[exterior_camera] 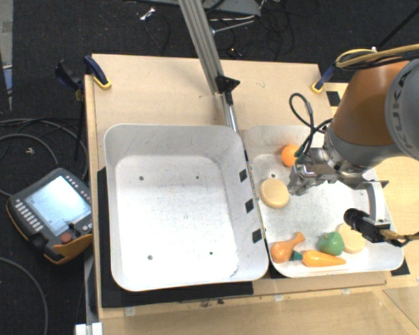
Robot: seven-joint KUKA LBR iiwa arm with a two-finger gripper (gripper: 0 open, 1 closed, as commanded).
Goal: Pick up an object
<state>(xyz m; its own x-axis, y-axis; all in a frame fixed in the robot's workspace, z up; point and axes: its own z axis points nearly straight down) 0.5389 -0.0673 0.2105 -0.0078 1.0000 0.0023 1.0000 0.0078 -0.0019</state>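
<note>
- Wooden bench [160, 82] on a dark floor strewn with cables, a teach pendant [52, 215] lying off to the view's left; two white bins sit side by side on top.
- Left bin [126, 145] holds nothing I can make out; right bin [377, 257] carries the toys.
- Gripper [297, 181] hangs low over the right bin — whether it is spread or closed I cannot tell from here.
- Nearest thing is the pale round piece [274, 192], just beside the gripper, toward the view's lower left — roundish, so no long axis to line up with.
- Orange ball [289, 154] sits just behind the gripper.
- Well apart along the near edge: a drumstick-shaped piece [288, 246], a carrot [323, 259], a green piece [330, 243].
</note>
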